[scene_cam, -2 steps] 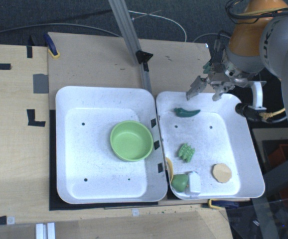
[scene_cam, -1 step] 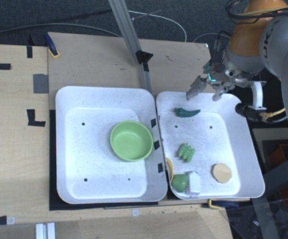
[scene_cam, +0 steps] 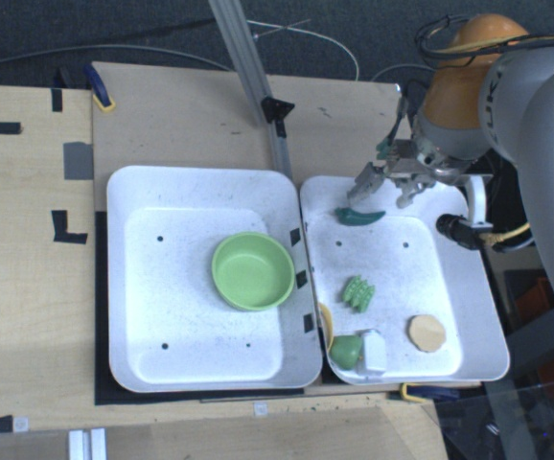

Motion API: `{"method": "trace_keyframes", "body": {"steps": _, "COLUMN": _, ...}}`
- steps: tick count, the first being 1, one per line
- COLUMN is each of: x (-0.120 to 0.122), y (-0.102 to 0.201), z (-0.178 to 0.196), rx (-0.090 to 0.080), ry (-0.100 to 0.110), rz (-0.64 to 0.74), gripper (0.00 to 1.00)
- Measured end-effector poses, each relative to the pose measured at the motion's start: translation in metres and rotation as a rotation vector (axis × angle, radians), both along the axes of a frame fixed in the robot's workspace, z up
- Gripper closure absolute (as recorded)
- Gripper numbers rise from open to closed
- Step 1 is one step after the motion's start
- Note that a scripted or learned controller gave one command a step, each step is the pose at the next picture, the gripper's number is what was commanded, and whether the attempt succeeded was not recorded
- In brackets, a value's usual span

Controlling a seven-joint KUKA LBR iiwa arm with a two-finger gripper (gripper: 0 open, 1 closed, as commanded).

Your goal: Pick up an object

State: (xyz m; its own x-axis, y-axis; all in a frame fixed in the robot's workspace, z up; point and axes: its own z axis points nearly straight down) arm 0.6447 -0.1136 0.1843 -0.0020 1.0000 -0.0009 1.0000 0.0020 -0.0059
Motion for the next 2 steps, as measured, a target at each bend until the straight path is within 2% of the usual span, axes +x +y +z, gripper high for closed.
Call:
{"method": "trace_keyframes", "body": {"steps": 1, "x": 0.005, "y": -0.005, "z": -0.061, "rx": 0.0, "ry": 0.002, "rz": -0.001, "gripper": 0.0}}
{"method": "trace_keyframes", "body": {"steps": 2, "x": 0.004, "y": -0.004, "z": -0.098, "rx": -0.001, "ry": -0.003, "rz": 0.0, "gripper": 0.0}}
